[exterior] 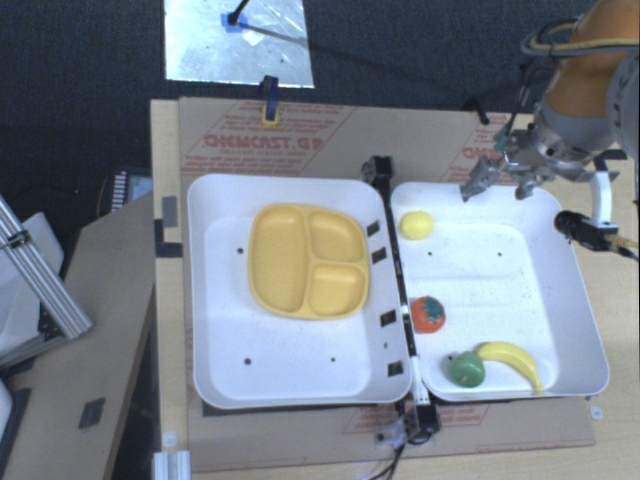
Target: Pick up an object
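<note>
Jaws spread and empty, our gripper (500, 180) hovers over the right bin's (575, 298) back edge, so we're pre-grasp and probably need to drop onto the lemon (416, 225) nearby.

A yellow plastic divided plate (306, 261) is set in the left shallow white bin (215, 368). A brown cardboard sheet (300, 133) printed with red lettering is laid beneath, and a silvery foil square (238, 28) is placed beyond it.

Yellow tray (305, 261), lemon (417, 225), banana (512, 360); red tomato (429, 314); white bins (215, 368).
</note>
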Available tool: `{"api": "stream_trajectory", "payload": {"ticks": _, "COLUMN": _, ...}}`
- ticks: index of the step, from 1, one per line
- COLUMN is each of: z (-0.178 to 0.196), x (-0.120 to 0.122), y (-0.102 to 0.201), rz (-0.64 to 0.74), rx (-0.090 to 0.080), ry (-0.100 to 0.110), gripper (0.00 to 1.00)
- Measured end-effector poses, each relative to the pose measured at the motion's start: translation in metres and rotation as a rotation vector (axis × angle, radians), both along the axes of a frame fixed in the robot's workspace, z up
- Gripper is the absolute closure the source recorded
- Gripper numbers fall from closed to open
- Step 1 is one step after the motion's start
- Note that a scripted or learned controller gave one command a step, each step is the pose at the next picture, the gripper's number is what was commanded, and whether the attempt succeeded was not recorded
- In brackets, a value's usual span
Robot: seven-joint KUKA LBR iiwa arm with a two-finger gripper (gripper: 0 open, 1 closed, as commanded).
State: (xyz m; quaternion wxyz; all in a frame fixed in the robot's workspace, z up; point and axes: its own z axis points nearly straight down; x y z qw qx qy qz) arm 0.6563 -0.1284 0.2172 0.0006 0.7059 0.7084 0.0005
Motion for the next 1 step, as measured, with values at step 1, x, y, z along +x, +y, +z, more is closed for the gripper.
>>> {"api": "stream_trajectory", "payload": {"ticks": 1, "z": -0.0499, "x": -0.006, "y": -0.0083, "rz": -0.003, "rx": 0.0, "ry": 0.004, "gripper": 0.0}}
